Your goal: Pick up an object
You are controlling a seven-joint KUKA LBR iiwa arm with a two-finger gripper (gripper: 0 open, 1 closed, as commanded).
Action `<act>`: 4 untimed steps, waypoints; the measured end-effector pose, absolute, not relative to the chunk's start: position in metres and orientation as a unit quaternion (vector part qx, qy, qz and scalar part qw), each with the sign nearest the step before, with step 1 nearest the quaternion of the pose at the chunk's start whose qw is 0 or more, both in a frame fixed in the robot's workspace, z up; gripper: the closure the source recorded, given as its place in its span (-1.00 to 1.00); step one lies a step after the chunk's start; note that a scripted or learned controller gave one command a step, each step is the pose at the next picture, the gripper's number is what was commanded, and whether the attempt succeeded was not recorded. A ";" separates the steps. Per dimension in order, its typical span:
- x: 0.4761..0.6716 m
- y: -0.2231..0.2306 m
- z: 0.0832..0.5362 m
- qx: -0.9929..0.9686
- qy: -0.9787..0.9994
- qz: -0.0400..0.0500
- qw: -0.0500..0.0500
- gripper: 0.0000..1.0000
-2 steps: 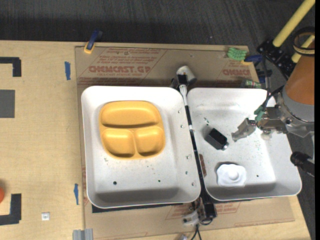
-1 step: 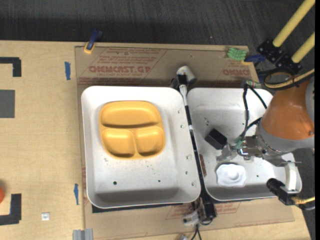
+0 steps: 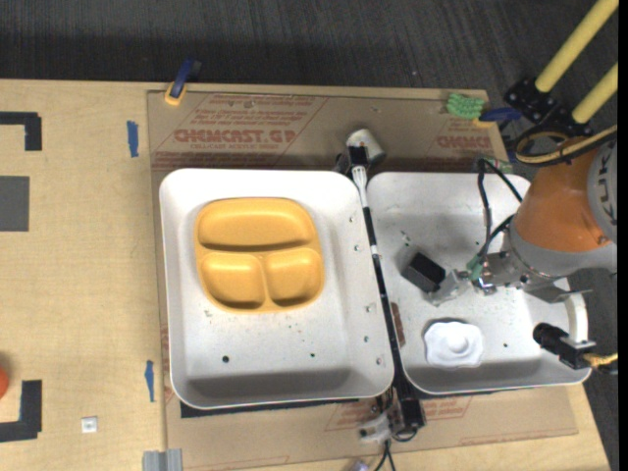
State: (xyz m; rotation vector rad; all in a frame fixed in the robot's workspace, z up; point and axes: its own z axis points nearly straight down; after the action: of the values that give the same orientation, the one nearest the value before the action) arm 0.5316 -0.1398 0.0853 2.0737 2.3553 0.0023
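Note:
My gripper is low inside the right bin, reaching in from the right below the orange band of the arm. A small black block sits just left of the gripper's tip, close to the bin floor. I cannot tell whether the gripper touches it. A white round cap-like object lies on the right bin's floor near its front wall, in front of and apart from the gripper. A yellow three-compartment plate lies in the left bin.
The divider between the bins runs just left of the black block. Cables loop over the right bin's back right corner. Two yellow poles stand at the far right.

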 end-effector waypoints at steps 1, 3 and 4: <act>0.539 -0.105 0.085 0.678 0.735 0.001 0.002 -1.00; 0.578 -0.098 0.096 0.596 0.803 0.002 0.003 1.00; 0.578 -0.098 0.096 0.596 0.803 0.002 0.003 -1.00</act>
State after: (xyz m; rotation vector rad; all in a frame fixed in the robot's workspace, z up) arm 0.5780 -0.0977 0.0957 1.8677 2.5195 0.0067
